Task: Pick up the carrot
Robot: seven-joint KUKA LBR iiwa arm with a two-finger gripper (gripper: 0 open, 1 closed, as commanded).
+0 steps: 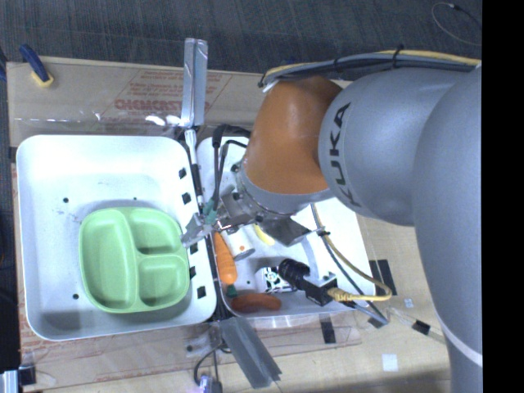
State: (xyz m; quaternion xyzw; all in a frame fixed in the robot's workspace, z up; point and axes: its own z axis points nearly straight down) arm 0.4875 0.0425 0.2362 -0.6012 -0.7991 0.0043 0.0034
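Grey-and-orange arm overhangs right white bin [352, 219]; claw [205, 219] state unclear, slim orange carrot [224, 260] just below-right, lengthwise toward the near edge.

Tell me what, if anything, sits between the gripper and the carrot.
Nothing visible does. The gripper hangs over the wall between the two bins, and the carrot lies just below and to its right along the right bin's left edge, with bare white floor between them.
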